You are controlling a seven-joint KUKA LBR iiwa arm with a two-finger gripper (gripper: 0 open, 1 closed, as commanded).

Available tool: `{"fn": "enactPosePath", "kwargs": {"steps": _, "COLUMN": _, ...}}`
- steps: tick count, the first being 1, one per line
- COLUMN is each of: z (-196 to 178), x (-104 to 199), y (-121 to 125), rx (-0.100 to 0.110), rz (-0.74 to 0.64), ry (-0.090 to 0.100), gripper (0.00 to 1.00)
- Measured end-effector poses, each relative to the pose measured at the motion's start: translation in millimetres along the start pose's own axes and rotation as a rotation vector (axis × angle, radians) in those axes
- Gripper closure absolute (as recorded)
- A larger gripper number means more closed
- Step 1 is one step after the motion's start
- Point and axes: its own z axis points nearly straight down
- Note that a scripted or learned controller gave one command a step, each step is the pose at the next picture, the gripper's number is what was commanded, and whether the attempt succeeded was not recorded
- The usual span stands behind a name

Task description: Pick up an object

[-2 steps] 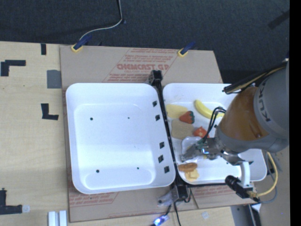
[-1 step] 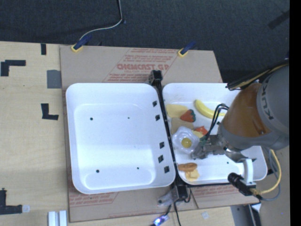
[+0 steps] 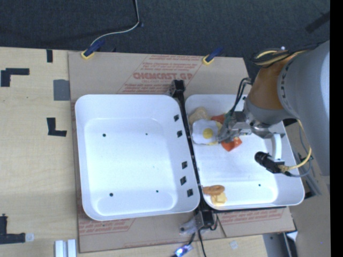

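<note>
At the near edge of the right bin lies a small orange and yellow toy, lumpy and soft-looking, resting close to the divider between the bins and well apart from the gripper. The bin itself is shallow white plastic with rounded corners and a smooth, slightly glossy floor. Farther in, the gripper hangs low over a cluster of toy food: a fried egg, flat and white with a round yellow yolk, sits just to its left, seemingly touching the tool, and a red piece with angular edges lies just beside and below it. Whether the gripper is spread or closed, or has hold of anything, cannot be told, since dark metal parts mask it. Beyond the egg a pale tan, rounded piece rests near the bin's far left corner. The left bin matches in shape, and both sit on a brown cardboard sheet printed in red
</note>
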Motion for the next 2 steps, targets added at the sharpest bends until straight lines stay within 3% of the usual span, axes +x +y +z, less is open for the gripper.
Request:
{"fn": "enactPosePath", "kwargs": {"steps": 1, "z": 9, "x": -1, "y": -18, "rx": -0.011, "rz": 0.003, "ry": -0.002, "gripper": 1.0}}
{"fn": "enactPosePath", "kwargs": {"steps": 2, "z": 16, "x": 31, "y": -40, "rx": 0.007, "rz": 0.003, "ry": 0.002, "gripper": 1.0}}
